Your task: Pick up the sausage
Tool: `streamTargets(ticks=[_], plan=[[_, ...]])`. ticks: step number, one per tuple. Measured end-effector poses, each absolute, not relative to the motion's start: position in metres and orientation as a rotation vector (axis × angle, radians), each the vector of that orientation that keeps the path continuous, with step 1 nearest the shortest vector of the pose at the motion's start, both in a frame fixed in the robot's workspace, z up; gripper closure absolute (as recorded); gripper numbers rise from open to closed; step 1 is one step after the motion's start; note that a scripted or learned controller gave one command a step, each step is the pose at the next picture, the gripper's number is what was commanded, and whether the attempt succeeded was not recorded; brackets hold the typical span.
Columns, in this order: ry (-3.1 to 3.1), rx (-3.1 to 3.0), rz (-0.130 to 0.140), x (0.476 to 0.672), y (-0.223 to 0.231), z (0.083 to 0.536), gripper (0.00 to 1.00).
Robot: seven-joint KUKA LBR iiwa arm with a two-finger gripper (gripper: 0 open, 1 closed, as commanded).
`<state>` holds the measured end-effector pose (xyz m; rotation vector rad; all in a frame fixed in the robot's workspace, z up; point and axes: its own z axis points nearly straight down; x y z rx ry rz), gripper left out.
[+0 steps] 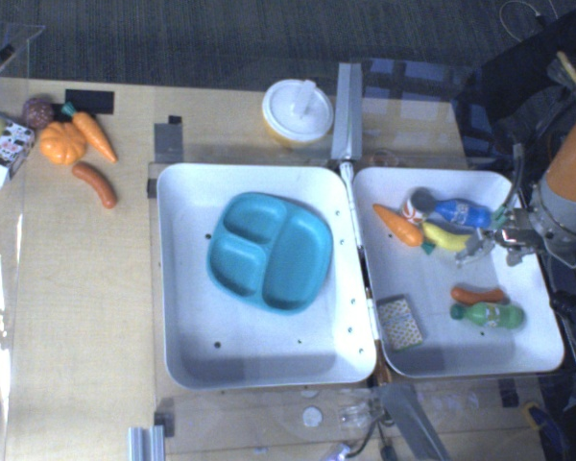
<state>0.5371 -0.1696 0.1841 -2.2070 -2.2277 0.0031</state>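
— Where's your small reddish-brown toy sausage [479,296]?

— In the right-hand shallow white bin [530,353], toward four o'clock, touching the green plastic bottle [488,315] just below it (another sausage lies out on the desk [67,286]).

— And the hand [488,239]?

— At the bin's three o'clock edge, beside the yellow toy banana [444,238] and blue bottle [461,213]. You can't tell how wide its fingers stand; nothing visibly held.
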Motion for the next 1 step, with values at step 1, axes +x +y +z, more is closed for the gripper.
streamTargets(ticks=[1], plan=[[-1.968,-2.456,-0.015,0.4982,-0.1853,0.0889,0.00]])
